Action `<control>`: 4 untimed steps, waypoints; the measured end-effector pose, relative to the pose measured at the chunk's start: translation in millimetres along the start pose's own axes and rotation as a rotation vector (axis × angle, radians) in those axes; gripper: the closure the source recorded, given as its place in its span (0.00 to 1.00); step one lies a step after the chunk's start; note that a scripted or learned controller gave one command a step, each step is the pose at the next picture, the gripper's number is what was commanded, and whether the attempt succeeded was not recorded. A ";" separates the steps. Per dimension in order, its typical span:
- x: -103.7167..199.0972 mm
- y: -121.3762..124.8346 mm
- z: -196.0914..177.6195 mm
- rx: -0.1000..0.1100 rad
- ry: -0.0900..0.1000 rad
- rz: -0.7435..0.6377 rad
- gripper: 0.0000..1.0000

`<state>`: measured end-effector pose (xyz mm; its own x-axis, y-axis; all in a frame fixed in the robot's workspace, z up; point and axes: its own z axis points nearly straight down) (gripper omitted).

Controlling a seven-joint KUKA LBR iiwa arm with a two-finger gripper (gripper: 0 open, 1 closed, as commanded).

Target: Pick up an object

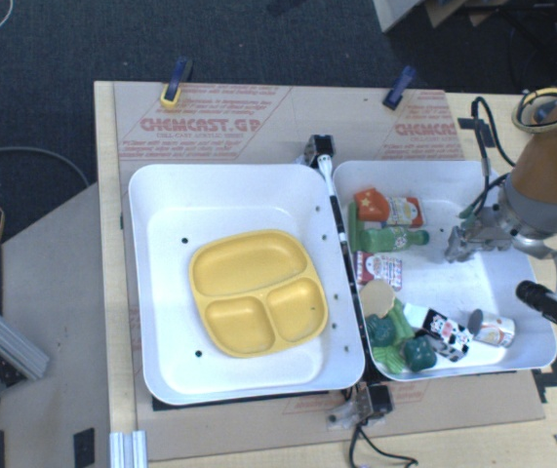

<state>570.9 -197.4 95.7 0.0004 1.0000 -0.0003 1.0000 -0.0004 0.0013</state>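
Hovering in the right bin [541,354], the end effector [457,247]; its finger state I cannot tell. The green bottle [387,239] looks light, rigid, slippery; grip mid-body.

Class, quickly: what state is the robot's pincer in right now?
Pincer: cannot be told; it sits low over the right bin, with nothing visibly held.

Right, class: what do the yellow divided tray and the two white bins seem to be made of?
Yellow divided tray: probably moulded plastic with a matte to satin finish, judging by its uniform colour and soft, rounded compartment edges. White bins: likely thin formed plastic, smooth and slightly glossy, with rounded corners and shallow walls.
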 end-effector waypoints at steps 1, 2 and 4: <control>3.8 5.8 -62.8 -0.006 -0.003 -0.002 1.00; -3.6 -0.7 -117.1 -0.006 -0.004 0.000 1.00; 45.6 22.7 -119.7 -0.002 0.001 -0.006 1.00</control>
<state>593.5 -151.8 215.4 -0.0061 1.0000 0.0002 1.0000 0.0061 0.0032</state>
